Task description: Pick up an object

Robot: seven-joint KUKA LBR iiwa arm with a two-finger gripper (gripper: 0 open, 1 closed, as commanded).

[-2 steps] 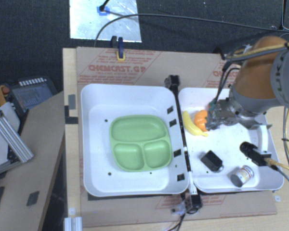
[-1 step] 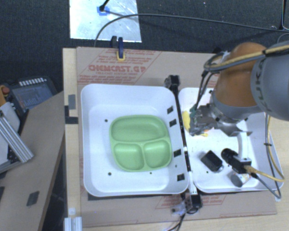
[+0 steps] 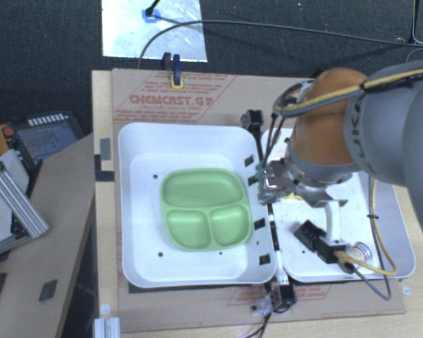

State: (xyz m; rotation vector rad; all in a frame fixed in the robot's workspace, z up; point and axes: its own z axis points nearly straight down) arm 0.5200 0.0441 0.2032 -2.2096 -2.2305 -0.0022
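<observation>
A green plate point(image 3: 203, 208) with three compartments lies flat in the middle of the left bin point(image 3: 137, 153). The grey arm with its orange band point(image 3: 331, 125) reaches in from the right and hangs low over the right bin point(image 3: 402, 255). My gripper point(image 3: 271, 184) points down at the left edge of that bin, close to the divider between the two bins and just right of the plate. The wrist hides most of it, and no object shows between its tips. The arm also covers much of the right bin's floor.
Black clips point(image 3: 252, 120) sit along the seam between the bins. A cardboard sheet point(image 3: 173, 97) lies under both bins. A teach pendant point(image 3: 46, 139) and an aluminium bar point(image 3: 14, 199) are off to the left of the bench.
</observation>
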